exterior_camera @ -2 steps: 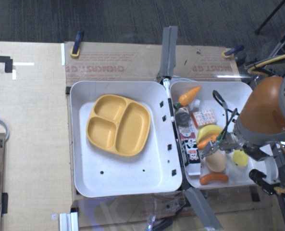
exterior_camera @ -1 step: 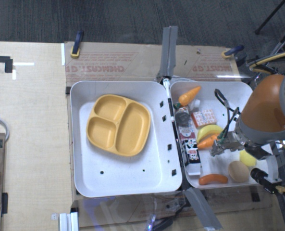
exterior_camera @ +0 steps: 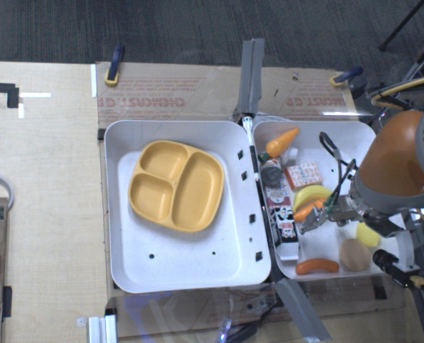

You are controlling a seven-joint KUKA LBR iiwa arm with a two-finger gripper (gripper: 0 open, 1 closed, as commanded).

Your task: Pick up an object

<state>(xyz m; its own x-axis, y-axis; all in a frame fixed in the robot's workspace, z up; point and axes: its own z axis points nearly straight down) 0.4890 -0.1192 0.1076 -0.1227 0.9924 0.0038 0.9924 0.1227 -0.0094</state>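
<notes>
Pale wooden bench (exterior_camera: 40, 191) spreads below the camera, with two white bins side by side on brown cardboard. Left bin (exterior_camera: 126, 263) holds a yellow divided plate (exterior_camera: 176, 185), three compartments, lying flat near the bin's middle. Right bin (exterior_camera: 312, 271) holds a clutter: an orange carrot (exterior_camera: 282, 141) at the top, a small dark can (exterior_camera: 271, 171) below it, a red-patterned card (exterior_camera: 304, 174), a yellow banana (exterior_camera: 312, 194), a black-and-white box (exterior_camera: 283, 220) along the left wall, an orange sausage (exterior_camera: 317, 266) near the front, a tan ball (exterior_camera: 354, 254) and a yellow lemon (exterior_camera: 367, 234). Gripper (exterior_camera: 313, 218) sits low beside the banana; whether it is parted or closed, or grips anything, I cannot tell.
</notes>
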